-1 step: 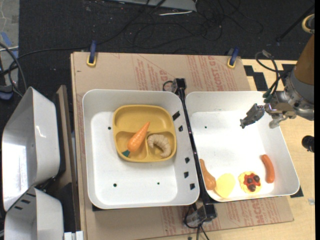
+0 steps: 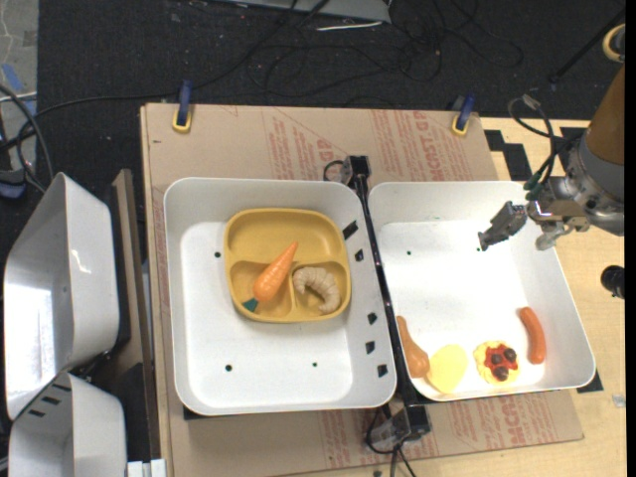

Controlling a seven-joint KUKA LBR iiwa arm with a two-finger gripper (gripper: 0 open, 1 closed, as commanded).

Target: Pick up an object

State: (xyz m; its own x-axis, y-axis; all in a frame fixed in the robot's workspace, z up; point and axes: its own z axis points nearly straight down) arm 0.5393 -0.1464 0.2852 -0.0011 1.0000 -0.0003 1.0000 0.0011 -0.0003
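White plastic everywhere on this bench, so at least the toys are popping nicely on my feed. I'm watching the gripper (image 2: 494, 230) hanging over the upper part of the right bin (image 2: 467, 266), reaching in from the right side, with bare bin floor under it. It's carrying nothing that I can make out, and honestly I'm not able to tell how it's set from this angle (it's just a small dark shape on my screen).

The pickable stuff on that side is all sitting along the near edge, probably because the bin floor is sloping things into that corner: an orange sausage (image 2: 534, 334) near the right wall, a little pizza-looking piece (image 2: 497, 360) beside it, a yellow disc (image 2: 448, 366), and an orange spoon-ish thing (image 2: 411, 350) lying against the left wall. All of it is well apart from the gripper.

In the left bin (image 2: 199, 266) a yellow divided plate (image 2: 288, 227) is holding a carrot (image 2: 275, 272) and a pale shrimp (image 2: 318, 287) in its compartments.

I'm guessing the sausage is the easiest target, since it's lying alone. The pizza piece and disc are looking flat and tricky to pinch.
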